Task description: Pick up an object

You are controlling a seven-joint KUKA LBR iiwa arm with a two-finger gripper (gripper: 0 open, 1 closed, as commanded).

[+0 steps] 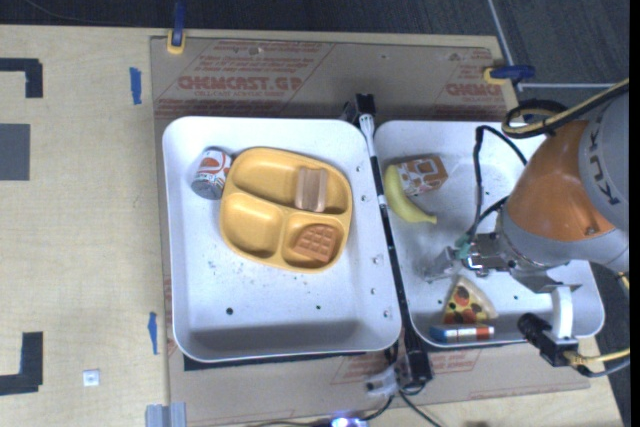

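In the right bin point(590, 315) lie a yellow banana point(400, 198), a small brown-and-white toy house point(423, 174), a pizza slice point(467, 300) and a thin red-and-blue marker point(462, 332). My gripper point(447, 265) hangs low over the middle of this bin. It is just above the pizza slice and below and to the right of the banana. Nothing is visibly held in it. The grey arm with its orange band point(555, 200) covers the bin's right part.
The left bin point(190, 315) holds a yellow divided tray point(255, 215) with a brown block point(311, 187) and a waffle piece point(317, 242) in it. A small can point(209, 173) lies beside the tray. Cables point(530, 120) loop near the arm.
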